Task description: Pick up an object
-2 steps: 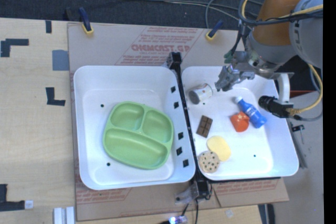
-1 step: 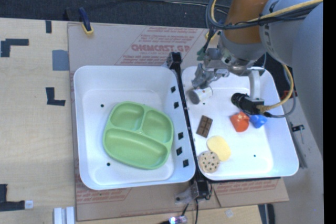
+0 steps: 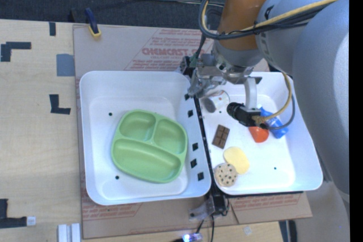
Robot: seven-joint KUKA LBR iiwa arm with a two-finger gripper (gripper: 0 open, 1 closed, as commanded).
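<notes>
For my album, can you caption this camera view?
Gripper hovering over the right bin of toy food, green divided plate in the left bin.

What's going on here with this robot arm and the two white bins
A grey robot arm with an orange band is reaching into the right bin. Its tool sits low near the divider at the bin's far end. A chocolate bar, yellow piece, cookie and red and blue items lie loose there. The left bin holds a green divided plate.
</notes>
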